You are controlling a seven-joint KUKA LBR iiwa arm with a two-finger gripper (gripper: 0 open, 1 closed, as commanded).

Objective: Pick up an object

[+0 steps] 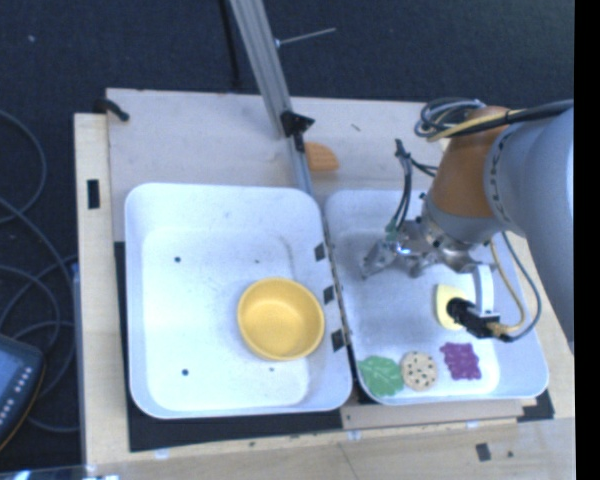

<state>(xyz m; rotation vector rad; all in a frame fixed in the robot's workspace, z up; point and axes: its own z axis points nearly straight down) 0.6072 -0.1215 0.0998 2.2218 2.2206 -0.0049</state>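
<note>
- While nothing is in the grip yet, candidates sit along the lower edge of the right bin: green piece, cookie, purple piece, with a yellow piece just above them, partly behind the wrist cabling.
- Gripper is in the upper-left part of that bin, over bare floor, well apart from all four. Claw state: can't tell, fingers too blurred and small to read.
- Yellow bowl sits lower centre of the left bin, another possible target, but wide for a two-finger pinch.
- Orange object lies on the bench above both bins.
- Risks, my read: closing here grabs air; flat pieces near the wall give poor finger clearance; cookie and green piece nearly touch, so a pinch may nudge one away; cable loop near yellow piece could snag.
</note>
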